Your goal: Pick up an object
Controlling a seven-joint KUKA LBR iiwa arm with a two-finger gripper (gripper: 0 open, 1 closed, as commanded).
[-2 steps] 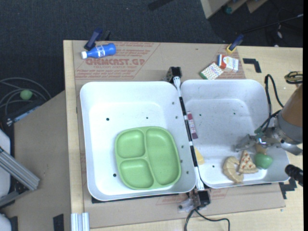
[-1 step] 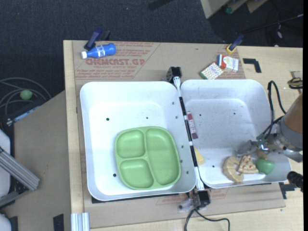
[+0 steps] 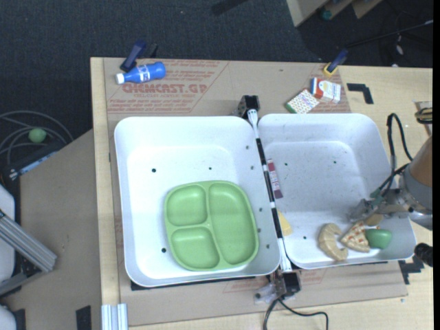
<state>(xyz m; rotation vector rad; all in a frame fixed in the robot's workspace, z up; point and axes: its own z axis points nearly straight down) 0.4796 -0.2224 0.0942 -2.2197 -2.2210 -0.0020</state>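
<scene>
Three small things lie clustered in the near right corner of the right white plastic bin: a tan, curved, bread-like piece, a flat triangular pizza-slice toy with red spots and a smooth, rounded green object. The tan piece touches the slice, and the green object sits just beside the slice's right edge.

The left white plastic bin holds a pale green tray with three compartments and rounded corners, matte and smooth, lying flat near the front. Both bins are shallow, glossy and round-cornered, set side by side on the light wooden desk.

On the desk behind the bins lie a blue and white bottle on its side and a small patterned carton.

The grey arm comes in from the right, and its pincer hangs low over the right bin, just above the cluster of three. Whether the pincer is spread or closed, or touches anything, cannot be told.
</scene>
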